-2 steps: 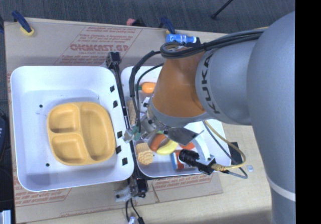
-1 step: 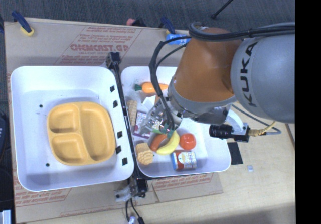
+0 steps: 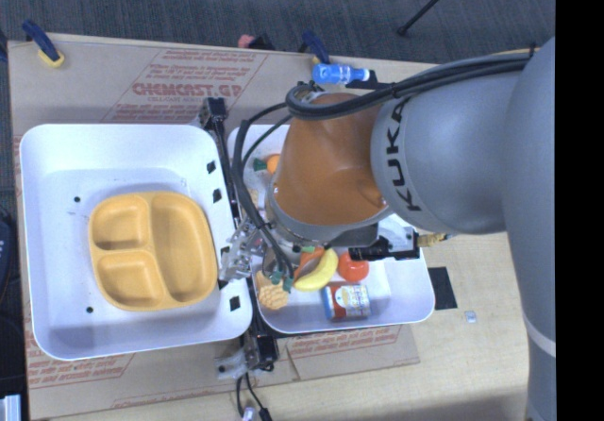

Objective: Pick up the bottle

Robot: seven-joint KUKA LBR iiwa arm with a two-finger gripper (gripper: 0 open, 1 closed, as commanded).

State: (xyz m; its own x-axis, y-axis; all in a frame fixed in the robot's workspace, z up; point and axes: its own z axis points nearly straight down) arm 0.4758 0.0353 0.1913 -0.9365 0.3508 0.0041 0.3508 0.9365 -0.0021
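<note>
A small blue and clear bottle (image 3: 338, 75) lies on its side by the far rim of the right bin (image 3: 415, 301), just beyond the arm's orange band. My gripper (image 3: 243, 257) is low at the near left side of that bin, close to the rims where the two bins meet, well away from the bottle. Nothing shows as held in it. The grey arm and orange band hide most of the right bin.
Near the gripper lie a banana (image 3: 318, 273), a red round fruit (image 3: 354, 268), a yellow waffle-like piece (image 3: 274, 295) and a short red-and-white labelled container (image 3: 347, 301). An orange item (image 3: 272, 163) peeks out at the bin's left. The left bin (image 3: 47, 174) holds a yellow divided tray (image 3: 151, 249).
</note>
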